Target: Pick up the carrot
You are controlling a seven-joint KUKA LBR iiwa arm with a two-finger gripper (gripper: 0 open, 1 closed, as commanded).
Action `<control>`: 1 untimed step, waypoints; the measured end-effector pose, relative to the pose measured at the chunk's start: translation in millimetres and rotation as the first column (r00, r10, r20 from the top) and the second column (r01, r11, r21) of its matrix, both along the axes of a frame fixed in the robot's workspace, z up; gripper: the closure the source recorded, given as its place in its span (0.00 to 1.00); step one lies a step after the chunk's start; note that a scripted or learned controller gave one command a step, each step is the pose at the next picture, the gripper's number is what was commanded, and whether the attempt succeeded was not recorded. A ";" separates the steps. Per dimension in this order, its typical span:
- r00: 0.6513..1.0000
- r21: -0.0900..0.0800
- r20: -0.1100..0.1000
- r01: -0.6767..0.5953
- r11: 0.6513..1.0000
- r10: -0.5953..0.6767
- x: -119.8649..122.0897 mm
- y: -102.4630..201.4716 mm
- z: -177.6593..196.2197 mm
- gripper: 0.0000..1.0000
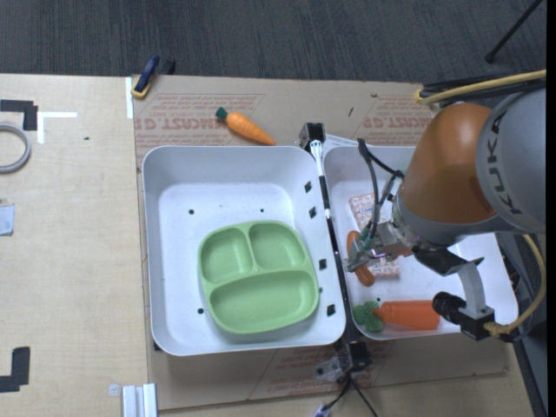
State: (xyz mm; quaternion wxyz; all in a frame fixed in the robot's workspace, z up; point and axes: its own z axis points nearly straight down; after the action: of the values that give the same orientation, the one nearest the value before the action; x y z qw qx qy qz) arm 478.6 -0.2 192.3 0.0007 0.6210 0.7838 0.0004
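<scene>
Two shallow white bins stand side by side on the cardboard-covered desk (78, 259). The left bin (165, 233) holds a green divided plate (258, 276) with three compartments, lying towards its near half. In the right bin (347, 168), a carrot (408, 314) with a green leafy top lies on its side along the near wall, its top pointing towards the divider between the bins. A second carrot (246, 127) — smaller in the view, also with a green top — lies outside both bins on the cardboard beyond the left bin's far wall.

The arm (460, 176), with its orange band, reaches in from the right over the right bin. The tool (363, 259) hangs near the bin's left wall, beyond the carrot in the bin and apart from it; whether it is apart or together cannot be told. A small reddish item (365, 276) and a pale patterned packet (363, 207) lie just beside the tool; contact cannot be judged.
</scene>
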 end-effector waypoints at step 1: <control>0.979 -0.001 0.001 0.203 0.979 -0.203 0.0 45.2 159.6 1.00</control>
State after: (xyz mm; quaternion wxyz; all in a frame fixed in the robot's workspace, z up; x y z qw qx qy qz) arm 478.6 45.0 351.9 0.0013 0.6976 0.7165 0.0001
